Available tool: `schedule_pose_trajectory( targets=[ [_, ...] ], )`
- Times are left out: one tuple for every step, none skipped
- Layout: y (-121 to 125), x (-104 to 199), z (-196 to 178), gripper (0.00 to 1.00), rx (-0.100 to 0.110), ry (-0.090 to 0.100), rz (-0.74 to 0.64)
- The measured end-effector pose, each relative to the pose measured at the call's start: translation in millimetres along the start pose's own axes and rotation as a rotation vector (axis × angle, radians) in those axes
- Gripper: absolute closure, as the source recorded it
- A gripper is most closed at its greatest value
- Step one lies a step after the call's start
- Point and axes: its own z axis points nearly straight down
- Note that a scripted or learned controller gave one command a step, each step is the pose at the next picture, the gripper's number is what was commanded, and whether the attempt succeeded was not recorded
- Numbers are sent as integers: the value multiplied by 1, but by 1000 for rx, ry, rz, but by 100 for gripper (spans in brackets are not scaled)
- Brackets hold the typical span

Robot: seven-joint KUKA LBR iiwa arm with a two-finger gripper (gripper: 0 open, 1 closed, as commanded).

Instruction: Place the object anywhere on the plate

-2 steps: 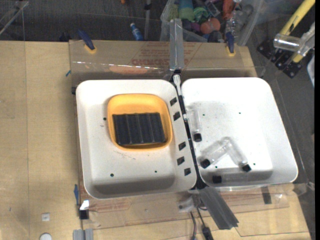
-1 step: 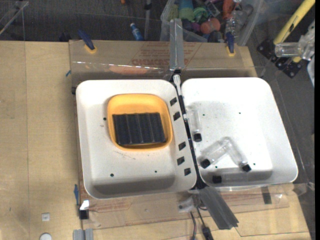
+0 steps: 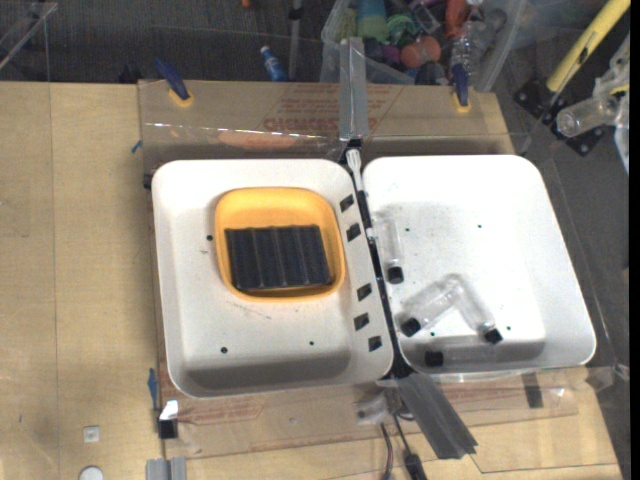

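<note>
A yellow-orange plate (image 3: 232, 211) with rounded corners lies in the left white bin (image 3: 185, 298). A dark, ribbed rectangular object (image 3: 278, 256) lies flat on the plate and covers most of its middle. It is tilted slightly, with its right end a little lower. A grey part of the arm (image 3: 592, 114) hangs at the far upper right, outside both bins and well away from the plate.
The right bin (image 3: 520, 218) holds clear plastic bottles with black caps: one (image 3: 386, 240) by the divider and two crossed ones (image 3: 440, 301) near the front. A divider with black tabs (image 3: 360, 258) separates the bins. A tub of toys (image 3: 420, 13) stands behind them.
</note>
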Motion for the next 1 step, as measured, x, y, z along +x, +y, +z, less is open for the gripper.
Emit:
schedule_pose_trajectory(
  targets=[
    [0, -10, 0, 100, 1, -5, -395]
  ],
)
